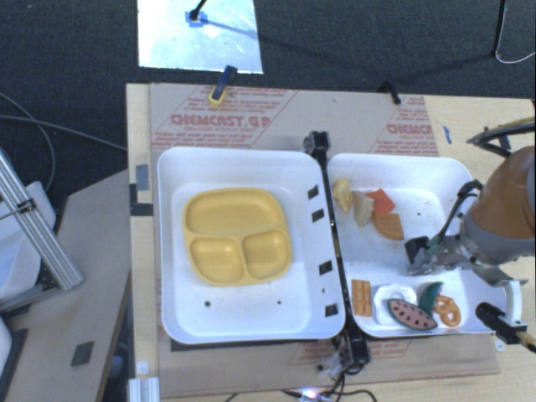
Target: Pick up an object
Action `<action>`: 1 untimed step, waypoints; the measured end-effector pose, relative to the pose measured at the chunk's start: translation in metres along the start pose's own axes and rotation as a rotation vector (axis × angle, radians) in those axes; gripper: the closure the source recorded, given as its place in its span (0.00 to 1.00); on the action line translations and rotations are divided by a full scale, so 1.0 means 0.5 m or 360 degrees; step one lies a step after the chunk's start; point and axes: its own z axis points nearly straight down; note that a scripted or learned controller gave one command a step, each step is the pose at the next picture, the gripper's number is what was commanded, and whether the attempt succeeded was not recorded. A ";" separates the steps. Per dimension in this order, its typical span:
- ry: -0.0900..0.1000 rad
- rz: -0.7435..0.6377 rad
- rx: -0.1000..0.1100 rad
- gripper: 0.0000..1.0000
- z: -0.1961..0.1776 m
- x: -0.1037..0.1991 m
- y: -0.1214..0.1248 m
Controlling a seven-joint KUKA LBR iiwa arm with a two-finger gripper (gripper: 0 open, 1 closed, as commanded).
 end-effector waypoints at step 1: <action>-0.0001 -0.0003 -0.0003 0.00 0.000 -0.002 0.005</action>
